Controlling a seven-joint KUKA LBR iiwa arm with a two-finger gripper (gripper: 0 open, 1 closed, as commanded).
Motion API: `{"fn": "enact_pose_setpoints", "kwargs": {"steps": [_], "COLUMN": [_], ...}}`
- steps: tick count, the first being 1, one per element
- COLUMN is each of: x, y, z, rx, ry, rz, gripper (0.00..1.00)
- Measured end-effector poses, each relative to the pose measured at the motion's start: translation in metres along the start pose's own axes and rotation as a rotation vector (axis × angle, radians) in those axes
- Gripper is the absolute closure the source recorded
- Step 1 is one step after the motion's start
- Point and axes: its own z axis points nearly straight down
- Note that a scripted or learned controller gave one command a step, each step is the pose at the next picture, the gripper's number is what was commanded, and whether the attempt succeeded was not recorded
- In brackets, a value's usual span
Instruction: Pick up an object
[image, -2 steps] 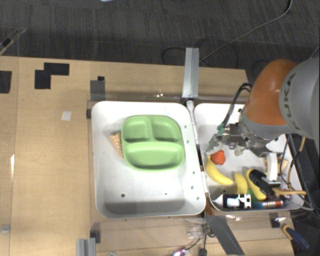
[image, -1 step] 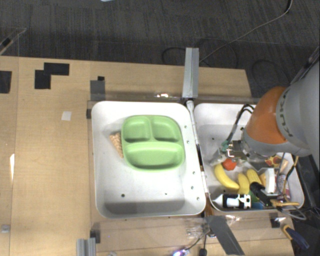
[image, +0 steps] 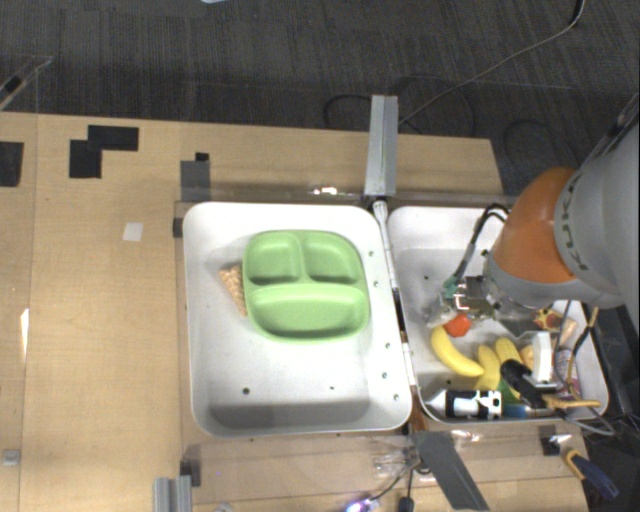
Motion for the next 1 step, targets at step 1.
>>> {"fn": "enact_pose_setpoints", "kwargs": {"steps": [1], "x": [0.0689], "y": [0.0303], "z": [-0.0896], "rx": [0.017], "ry": [-0.001], "rz": [-0.017], "gripper": [1.00]}}
